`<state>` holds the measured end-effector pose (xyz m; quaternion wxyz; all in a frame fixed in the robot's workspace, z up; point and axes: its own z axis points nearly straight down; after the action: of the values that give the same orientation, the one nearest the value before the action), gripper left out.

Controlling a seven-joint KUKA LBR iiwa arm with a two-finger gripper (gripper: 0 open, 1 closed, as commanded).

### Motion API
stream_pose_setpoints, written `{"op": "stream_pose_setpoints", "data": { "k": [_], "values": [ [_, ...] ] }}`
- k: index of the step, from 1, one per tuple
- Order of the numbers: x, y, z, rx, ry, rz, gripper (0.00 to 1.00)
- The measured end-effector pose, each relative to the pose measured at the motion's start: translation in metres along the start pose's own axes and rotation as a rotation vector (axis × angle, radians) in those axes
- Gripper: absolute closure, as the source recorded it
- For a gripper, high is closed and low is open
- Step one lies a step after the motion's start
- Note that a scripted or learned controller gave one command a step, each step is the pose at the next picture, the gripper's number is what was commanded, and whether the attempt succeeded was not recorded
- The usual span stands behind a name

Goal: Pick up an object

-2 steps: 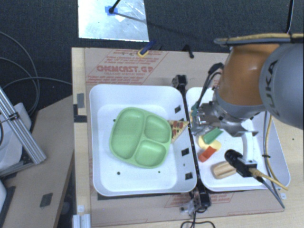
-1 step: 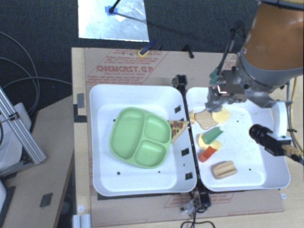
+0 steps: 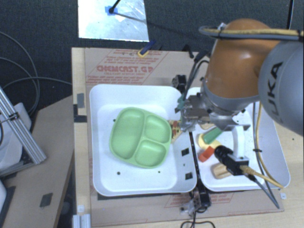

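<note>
My gripper (image 3: pixel 189 118) hangs low over the inner edge of the right bin (image 3: pixel 270 141), close to the divider between the two bins, under the arm's large orange and grey wrist. Just to its right in the right bin lie a yellow-green piece (image 3: pixel 210 137), a small orange-red piece (image 3: pixel 206 153) and a tan block (image 3: pixel 220 171). A small brownish item (image 3: pixel 175 127) sits just left of the gripper, at the right rim of the green plate (image 3: pixel 140 137). The arm hides much of the right bin's far half.
The green three-compartment plate lies in the middle of the left bin (image 3: pixel 107 175). A black connector with a yellow cable (image 3: pixel 232 163) crosses the right bin's near side. Cardboard lies under both bins, and a shiny sheet (image 3: pixel 113 13) lies behind them.
</note>
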<state>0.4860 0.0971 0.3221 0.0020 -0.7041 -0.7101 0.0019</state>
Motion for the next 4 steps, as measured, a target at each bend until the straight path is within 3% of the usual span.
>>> {"op": "stream_pose_setpoints", "data": {
  "k": [1, 2, 3, 4],
  "values": [
    [0.008, 0.022, -0.138, -0.024, 0.004, 0.003, 1.0],
    [0.084, -0.001, -0.06, 0.0, 0.001, -0.003, 1.0],
    [0.079, 0.002, -0.075, -0.01, 0.001, -0.002, 1.0],
    [0.044, 0.032, -0.182, -0.021, 0.003, 0.011, 1.0]
  ]
}}
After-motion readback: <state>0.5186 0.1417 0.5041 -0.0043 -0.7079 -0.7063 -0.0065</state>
